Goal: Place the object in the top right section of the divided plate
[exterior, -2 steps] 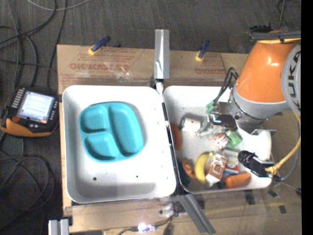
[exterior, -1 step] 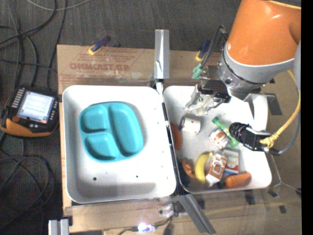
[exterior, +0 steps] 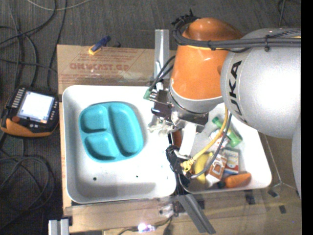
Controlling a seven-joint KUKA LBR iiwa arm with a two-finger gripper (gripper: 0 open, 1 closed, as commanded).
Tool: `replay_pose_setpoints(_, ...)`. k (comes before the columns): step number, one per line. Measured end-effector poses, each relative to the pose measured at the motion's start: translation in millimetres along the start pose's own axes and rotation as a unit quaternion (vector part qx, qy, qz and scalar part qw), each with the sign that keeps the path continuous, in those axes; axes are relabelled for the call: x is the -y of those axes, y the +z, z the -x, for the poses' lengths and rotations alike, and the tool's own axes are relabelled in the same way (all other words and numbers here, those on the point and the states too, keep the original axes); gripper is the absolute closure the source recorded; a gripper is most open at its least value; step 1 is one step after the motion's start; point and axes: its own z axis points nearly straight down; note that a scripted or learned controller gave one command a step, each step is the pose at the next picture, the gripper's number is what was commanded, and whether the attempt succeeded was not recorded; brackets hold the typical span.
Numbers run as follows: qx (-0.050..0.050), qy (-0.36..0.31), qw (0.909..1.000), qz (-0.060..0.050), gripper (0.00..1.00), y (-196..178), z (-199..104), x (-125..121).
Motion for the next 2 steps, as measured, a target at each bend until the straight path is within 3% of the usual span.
replay_pose_setpoints(1, 0.001, -0.047, 0.9989, 0.001, 1.0, -122.4, -105.1, 36.5)
replay_pose_setpoints(2, 0.0, -0.183, 0.9832, 0.001, 1.0, -122.0, -76.7, 14.2)
